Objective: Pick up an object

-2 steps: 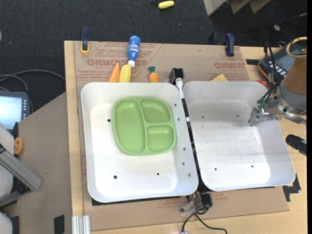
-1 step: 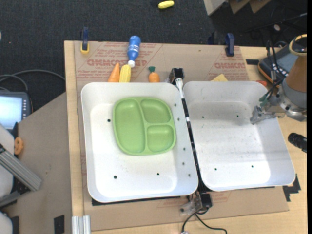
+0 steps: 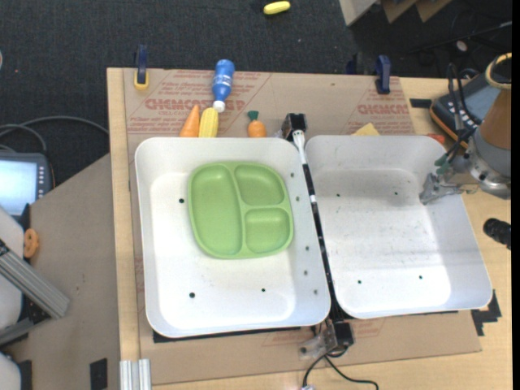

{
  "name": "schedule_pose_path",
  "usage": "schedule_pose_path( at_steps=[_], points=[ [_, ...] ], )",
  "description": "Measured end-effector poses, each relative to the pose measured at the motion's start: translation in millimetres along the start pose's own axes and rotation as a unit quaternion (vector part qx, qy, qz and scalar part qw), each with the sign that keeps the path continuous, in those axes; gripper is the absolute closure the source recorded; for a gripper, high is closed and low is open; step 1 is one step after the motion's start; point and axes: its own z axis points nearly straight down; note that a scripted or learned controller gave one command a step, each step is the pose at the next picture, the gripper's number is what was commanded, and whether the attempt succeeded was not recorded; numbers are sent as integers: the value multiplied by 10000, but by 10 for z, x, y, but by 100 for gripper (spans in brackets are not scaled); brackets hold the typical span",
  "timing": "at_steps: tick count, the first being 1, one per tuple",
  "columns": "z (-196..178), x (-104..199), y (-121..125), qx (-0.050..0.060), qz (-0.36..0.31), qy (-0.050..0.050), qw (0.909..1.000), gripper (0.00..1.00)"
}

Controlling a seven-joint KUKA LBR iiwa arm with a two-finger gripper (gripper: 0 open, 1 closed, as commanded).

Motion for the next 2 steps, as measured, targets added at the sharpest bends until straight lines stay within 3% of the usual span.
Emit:
schedule_pose_path(
  at_steps=[1, 2],
  points=[
    [376, 9, 334, 28, 5, 24, 10000, 100],
    [244, 3, 334, 11, 2, 10, 10000, 100]
  ],
)
